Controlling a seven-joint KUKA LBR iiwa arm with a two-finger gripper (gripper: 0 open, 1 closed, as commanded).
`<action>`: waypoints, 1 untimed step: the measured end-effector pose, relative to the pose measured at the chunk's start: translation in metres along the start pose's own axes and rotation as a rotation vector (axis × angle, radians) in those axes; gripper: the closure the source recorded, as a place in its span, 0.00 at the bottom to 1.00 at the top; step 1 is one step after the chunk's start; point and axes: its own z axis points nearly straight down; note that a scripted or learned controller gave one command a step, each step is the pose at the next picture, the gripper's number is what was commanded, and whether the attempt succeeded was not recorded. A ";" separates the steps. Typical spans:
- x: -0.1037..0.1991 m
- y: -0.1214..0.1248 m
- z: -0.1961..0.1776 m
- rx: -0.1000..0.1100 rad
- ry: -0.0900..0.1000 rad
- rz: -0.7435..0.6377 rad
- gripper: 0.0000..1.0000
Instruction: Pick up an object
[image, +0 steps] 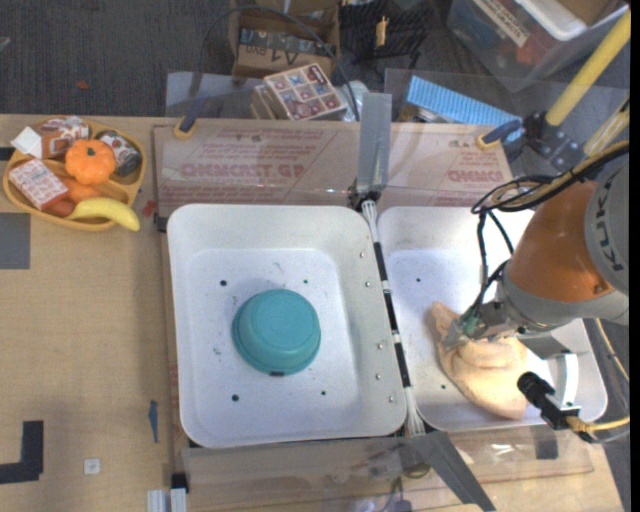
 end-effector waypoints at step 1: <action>0.000 0.000 0.000 0.000 0.000 0.000 0.00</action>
